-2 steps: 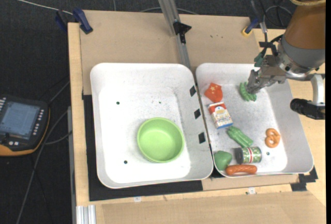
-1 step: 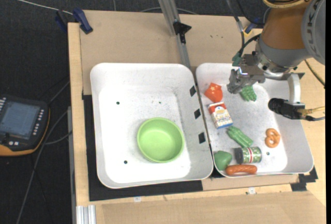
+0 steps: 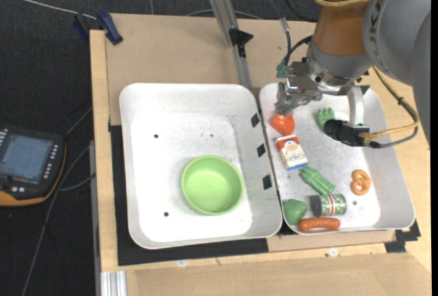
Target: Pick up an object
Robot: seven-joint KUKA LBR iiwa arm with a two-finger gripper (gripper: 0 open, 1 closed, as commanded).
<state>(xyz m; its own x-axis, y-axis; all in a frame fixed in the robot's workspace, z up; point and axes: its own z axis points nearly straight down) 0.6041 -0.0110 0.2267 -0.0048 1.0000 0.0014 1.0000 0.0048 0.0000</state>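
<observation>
one fixed camera above the bench — looking down aslant on both bins.

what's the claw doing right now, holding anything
Claw: low in the right bin, just above the orange thing; open or closed cannot be told, no hold visible.

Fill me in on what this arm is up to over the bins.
The grey arm's gripper is low in the right bin, right above a small orange-red object near the bin's far left corner. Whether it grips that object can't be told. A small carton, a pretzel, a can and other toys lie nearby. The left bin holds a green bowl.
</observation>
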